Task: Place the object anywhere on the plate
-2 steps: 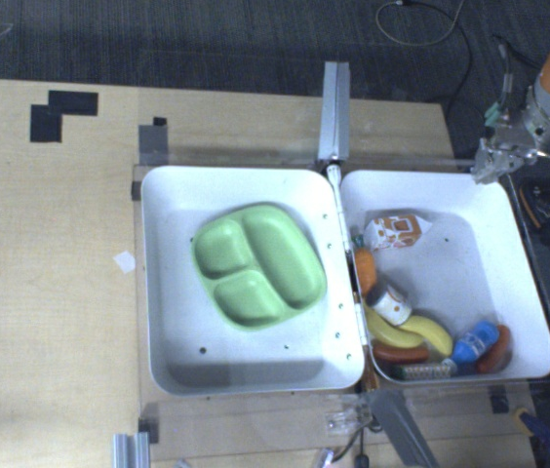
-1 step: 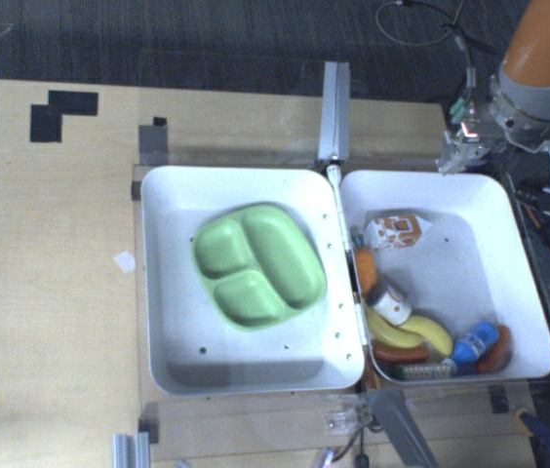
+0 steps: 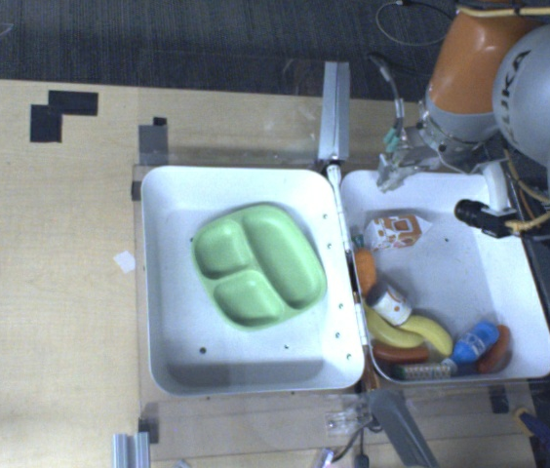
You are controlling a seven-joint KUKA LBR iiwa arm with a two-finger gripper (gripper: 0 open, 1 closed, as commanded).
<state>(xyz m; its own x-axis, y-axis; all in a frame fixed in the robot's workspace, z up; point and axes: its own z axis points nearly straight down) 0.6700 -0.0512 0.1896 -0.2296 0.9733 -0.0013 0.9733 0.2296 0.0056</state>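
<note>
A green three-compartment plastic plate (image 3: 258, 263) sits at the centre of the left white bin (image 3: 173, 359). In the right white bin (image 3: 538, 344), a small white-and-orange carton (image 3: 397, 230) lies near ten o'clock, a yellow banana (image 3: 412, 332) at six. The metal gripper (image 3: 395, 169) hovers at the bin's eleven o'clock rim; whether it is parted or closed, I cannot tell.
</note>
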